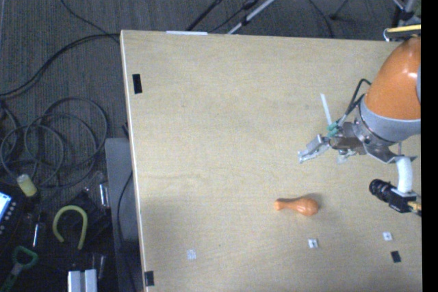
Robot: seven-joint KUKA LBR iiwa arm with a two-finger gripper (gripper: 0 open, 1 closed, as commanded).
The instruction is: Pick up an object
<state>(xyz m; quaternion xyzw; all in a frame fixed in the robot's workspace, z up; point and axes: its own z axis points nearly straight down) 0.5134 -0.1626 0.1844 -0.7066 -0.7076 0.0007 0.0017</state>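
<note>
The end effector hovers over the tan surface, its two fingers spread apart with nothing between them. The one obvious target, an orange pear-shaped object, lies on its side nearer the camera, near the fingers but clear of them. To do this well, I'd say the arm should centre over the fat bulb end, turn the fingers across the narrow axis, drop straight down, and close only once they straddle it.
</note>
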